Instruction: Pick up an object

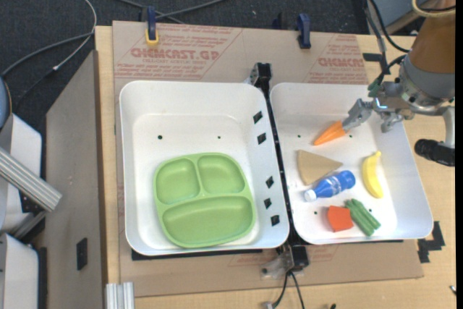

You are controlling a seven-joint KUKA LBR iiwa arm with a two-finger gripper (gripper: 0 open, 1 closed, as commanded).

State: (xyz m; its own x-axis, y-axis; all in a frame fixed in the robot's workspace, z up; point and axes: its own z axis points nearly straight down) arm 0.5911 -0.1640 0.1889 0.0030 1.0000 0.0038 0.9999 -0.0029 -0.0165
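The gripper (373,114) hangs over the right bin (412,177), fingers spread open and holding nothing. A toy carrot (330,134) lies just left of it. Nearer the camera from the carrot lie a banana (372,174), bottle (330,185) and cardboard wedge (315,164).

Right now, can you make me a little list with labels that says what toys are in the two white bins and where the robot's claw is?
left bin: green plastic divided plate
right bin: orange toy carrot, tan wedge-shaped slice, blue and white toy bottle, yellow toy banana, small red-orange block, green toy vegetable
gripper: above the right bin, near its far right side
fingers: spread, nothing between them
nearest toy to gripper: the carrot, beside one finger
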